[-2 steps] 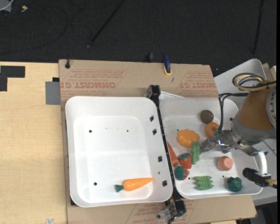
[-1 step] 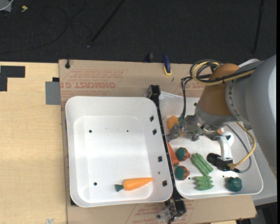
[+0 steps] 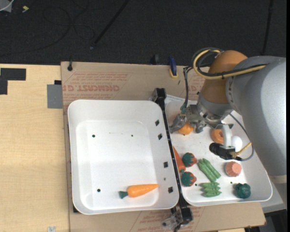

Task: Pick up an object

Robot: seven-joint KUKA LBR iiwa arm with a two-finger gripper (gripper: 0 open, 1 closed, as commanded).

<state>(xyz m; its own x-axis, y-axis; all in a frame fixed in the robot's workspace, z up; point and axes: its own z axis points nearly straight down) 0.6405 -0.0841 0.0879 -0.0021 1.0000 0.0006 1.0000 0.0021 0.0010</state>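
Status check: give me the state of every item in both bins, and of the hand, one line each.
carrot: lying on its side in the left bin, near the front wall.
hand: low in the right bin, over a small orange piece; grasp unclear.
green pods: lying flat in the right bin.
broccoli-like piece: resting at the right bin's front corner.
pink round piece: resting in the right bin.

A small orange piece is seen near the far left corner of the right bin, just at the gripper, while a carrot with a green top is laid on its side near the front of the left bin.
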